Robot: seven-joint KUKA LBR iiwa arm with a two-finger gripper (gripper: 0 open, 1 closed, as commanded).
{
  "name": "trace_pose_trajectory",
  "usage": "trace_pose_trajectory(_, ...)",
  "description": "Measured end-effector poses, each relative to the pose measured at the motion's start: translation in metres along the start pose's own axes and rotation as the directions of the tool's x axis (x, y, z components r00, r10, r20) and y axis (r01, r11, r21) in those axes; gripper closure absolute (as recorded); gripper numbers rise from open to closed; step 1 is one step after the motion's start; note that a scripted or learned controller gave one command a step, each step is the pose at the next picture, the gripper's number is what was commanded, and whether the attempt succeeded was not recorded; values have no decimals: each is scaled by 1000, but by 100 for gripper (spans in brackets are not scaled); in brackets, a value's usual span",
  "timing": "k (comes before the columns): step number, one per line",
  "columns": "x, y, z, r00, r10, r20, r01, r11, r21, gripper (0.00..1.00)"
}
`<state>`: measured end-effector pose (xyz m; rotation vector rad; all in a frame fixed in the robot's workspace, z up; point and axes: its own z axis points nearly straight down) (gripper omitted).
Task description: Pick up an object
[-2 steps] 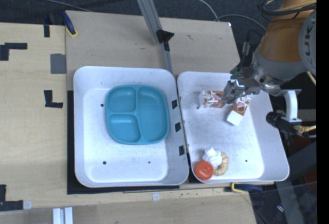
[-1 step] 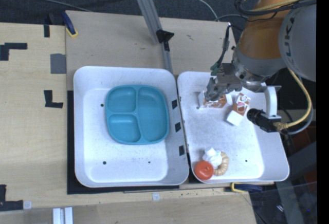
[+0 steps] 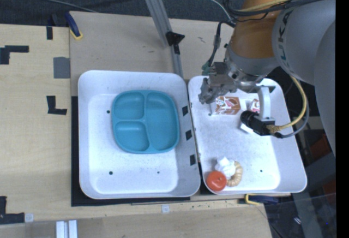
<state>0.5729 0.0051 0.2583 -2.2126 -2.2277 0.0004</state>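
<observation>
Hand [image 3: 209, 96] low in right bin [image 3: 283, 177], snack pack [image 3: 227, 105] just beside, toward arm; finger state unclear, can't tell grip.

A small red-and-white carton [image 3: 227, 105] lies flat near my right bin's far edge; a red, white and tan toy cluster [image 3: 223, 174] sits at its near-left corner.
</observation>
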Motion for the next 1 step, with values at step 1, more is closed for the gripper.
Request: trace_pose_trajectory(1, 53, 4, 22, 1000, 0, 0, 0, 1000, 3, 100)
